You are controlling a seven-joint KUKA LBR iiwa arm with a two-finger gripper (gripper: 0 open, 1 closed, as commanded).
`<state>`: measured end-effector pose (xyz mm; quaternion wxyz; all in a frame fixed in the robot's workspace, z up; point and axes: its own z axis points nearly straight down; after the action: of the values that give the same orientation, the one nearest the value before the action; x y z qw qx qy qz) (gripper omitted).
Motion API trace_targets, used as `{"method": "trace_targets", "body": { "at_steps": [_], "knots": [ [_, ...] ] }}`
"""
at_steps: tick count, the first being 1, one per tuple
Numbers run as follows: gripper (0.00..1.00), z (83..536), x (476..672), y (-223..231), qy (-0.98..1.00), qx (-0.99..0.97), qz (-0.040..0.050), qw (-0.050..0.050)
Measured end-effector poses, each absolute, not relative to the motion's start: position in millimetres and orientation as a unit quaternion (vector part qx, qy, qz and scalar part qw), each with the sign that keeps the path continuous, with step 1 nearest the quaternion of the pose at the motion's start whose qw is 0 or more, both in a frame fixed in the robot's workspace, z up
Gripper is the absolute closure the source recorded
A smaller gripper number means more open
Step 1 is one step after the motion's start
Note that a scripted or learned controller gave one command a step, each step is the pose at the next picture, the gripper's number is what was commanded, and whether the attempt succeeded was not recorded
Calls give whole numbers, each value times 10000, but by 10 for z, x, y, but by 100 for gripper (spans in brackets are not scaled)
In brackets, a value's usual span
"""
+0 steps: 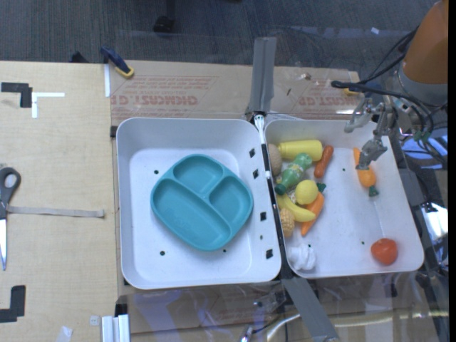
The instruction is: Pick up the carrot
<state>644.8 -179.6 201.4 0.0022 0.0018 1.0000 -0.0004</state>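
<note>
The gripper (368, 155) hangs over the right bin (399, 212), near its far right side, with its metal fingers (372, 148) pointing down. Between the fingertips sits a small orange carrot (366, 175) with a hint of green at its lower end; the fingers are closed narrowly around its upper part, and the carrot hangs below them, apparently lifted a little above the bin floor, though the height is hard to judge from this angle. The rest of the toy food crowds the left side of that bin: one yellow corn cob (301, 149) lying along the far wall, one second carrot (324, 160) just beside it, one green vegetable (293, 172), one lemon (306, 192), one banana (298, 211), one third carrot (313, 212) tucked against the lemon and banana, and one pale bumpy piece (287, 223) at the bin's left wall whose kind I cannot tell. One white crumpled item (303, 257) lies near the front left corner, and one red tomato (384, 251) sits alone near the front right corner, well apart from the pile. The left bin (135, 191) holds one teal divided plate (202, 201) with three compartments. On the bench to the left lies one pair of scissors (6, 191).
</note>
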Motion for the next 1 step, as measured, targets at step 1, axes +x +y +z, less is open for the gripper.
{"method": "trace_targets", "body": {
  "at_steps": [1],
  "knots": [
    [0, 942, 6501, -2219, 9906, 1368, -3, 27]
  ]
}}
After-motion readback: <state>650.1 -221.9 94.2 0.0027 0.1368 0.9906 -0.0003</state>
